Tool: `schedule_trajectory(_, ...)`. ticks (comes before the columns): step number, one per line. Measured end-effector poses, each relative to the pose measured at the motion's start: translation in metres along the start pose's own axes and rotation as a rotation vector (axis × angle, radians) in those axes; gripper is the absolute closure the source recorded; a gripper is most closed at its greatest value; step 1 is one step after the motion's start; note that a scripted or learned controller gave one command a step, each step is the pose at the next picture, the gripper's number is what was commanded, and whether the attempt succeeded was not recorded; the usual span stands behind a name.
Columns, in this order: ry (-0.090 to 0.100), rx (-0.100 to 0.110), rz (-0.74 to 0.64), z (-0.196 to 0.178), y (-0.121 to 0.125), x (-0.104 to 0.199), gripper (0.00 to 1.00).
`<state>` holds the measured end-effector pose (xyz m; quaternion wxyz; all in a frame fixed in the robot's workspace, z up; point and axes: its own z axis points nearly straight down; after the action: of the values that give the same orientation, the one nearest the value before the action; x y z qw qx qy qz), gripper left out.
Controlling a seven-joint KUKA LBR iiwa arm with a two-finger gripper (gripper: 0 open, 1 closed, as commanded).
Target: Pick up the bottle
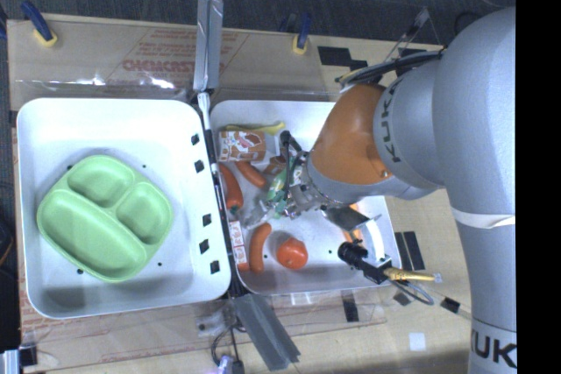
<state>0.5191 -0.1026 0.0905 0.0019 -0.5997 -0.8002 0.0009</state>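
The bottle (277, 186), greenish and clear, lies in the right bin (372, 234) among the clutter, I think right under the jaws. Going from the left, I see a green divided plate (103, 215) in the left bin (53, 123), then sausages (231, 187), a snack box (241, 144) and a tomato (292, 253). The gripper (294, 188) hangs over the bottle; I cannot tell how its jaws stand.

Counted: two white bins, left (35, 188) and right (263, 282) of frame centre; one green divided plate (103, 215); three orange sausages (231, 187) (252, 173) (259, 248); one red tomato (292, 253); one printed carton (242, 144); three blue clamps (39, 22) (302, 32) (9, 361).
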Motion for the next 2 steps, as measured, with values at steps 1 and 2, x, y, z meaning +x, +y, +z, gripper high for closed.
schedule_trajectory(1, -0.004, -0.004, -0.087, -0.245, 0.058, -0.051, 0.0)
schedule_trajectory(2, -0.002, -0.002, -0.33, -0.233, 0.042, -0.082, 0.0)
